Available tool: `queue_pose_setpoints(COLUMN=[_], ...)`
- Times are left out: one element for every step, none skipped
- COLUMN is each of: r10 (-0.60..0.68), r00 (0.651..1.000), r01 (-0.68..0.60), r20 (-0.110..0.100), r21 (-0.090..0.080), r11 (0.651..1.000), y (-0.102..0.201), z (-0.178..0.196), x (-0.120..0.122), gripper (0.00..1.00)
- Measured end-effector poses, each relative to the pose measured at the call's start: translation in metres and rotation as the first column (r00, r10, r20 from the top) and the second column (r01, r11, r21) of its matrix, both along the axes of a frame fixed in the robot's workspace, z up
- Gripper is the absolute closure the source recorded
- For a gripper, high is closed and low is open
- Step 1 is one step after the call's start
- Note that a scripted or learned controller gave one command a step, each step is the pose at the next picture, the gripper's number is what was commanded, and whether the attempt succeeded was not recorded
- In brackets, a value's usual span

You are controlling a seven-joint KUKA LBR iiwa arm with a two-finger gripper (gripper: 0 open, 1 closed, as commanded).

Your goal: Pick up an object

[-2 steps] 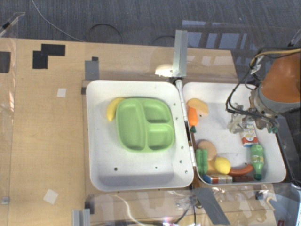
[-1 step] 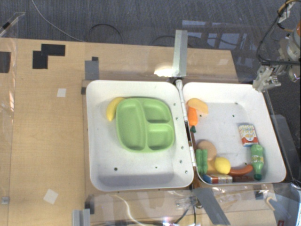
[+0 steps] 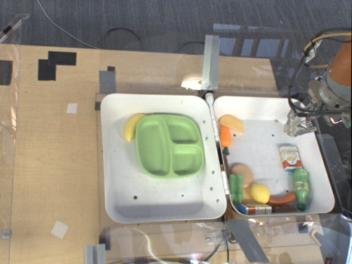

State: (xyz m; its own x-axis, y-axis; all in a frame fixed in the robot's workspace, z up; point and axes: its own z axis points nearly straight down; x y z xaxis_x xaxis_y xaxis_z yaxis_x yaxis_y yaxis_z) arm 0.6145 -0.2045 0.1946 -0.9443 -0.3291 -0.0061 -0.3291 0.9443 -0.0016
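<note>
- Surface (image 3: 55, 164): carries two white bins side by side.
- Left bin (image 3: 118, 202): green divided plate (image 3: 168, 145), banana (image 3: 131, 126) at its 10 o'clock.
- Right bin (image 3: 264, 142): small carton (image 3: 289, 157), green bottle (image 3: 300, 187), lemon (image 3: 259, 193), carrot (image 3: 225, 136), crowded toward 6 o'clock.
- Tool (image 3: 300, 124): at the right bin's 2 o'clock rim, nothing seen in its grasp; opening cannot be told.

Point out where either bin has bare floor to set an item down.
Left bin: bare strip along the near edge below the green divided plate, which has a banana at its far-left side. Right bin: bare middle between the carrot and small carton. Its near edge is crowded.
</note>
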Motion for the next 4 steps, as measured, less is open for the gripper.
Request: queue_pose_setpoints(r10=[-0.106, 0.315, 0.580, 0.839], r00=[0.994, 0.949, 0.815, 0.544], r01=[0.106, -0.315, -0.579, -0.839], r20=[0.012, 0.012, 0.002, -0.001], r21=[-0.001, -0.009, -0.005, -0.007], r11=[0.994, 0.949, 0.815, 0.544], y=[0.000, -0.001, 0.000, -0.001], z=[-0.103, -0.016, -0.041, -0.026], x=[0.056, 0.059, 0.022, -0.027], gripper=[1.00, 1.00, 1.00, 1.00])
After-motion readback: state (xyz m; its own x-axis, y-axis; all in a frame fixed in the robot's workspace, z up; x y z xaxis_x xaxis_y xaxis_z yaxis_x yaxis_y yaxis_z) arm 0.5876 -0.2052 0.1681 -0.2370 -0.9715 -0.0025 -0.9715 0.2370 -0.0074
